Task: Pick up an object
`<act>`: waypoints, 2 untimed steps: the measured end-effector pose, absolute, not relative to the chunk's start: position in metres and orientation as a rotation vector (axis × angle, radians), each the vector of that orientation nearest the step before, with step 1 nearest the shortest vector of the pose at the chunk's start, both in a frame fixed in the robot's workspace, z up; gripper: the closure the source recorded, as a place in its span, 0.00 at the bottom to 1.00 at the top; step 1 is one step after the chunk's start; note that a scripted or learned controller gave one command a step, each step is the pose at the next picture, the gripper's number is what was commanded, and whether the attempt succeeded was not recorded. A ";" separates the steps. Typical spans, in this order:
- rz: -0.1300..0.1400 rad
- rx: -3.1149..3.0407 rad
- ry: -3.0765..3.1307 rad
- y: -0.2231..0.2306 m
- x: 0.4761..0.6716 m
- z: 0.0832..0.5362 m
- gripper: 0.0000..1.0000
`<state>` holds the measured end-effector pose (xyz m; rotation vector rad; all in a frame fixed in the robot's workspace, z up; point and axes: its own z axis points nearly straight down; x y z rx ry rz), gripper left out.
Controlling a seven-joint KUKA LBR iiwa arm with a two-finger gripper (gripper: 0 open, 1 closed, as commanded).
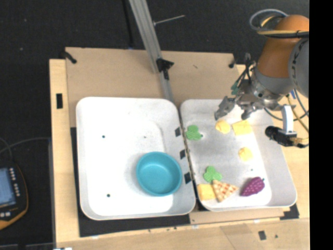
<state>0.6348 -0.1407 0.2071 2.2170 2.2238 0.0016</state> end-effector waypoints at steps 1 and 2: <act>0.001 2.216 2.224 -0.141 0.635 0.207 0.00; -0.007 2.222 2.222 -0.146 0.641 0.148 0.00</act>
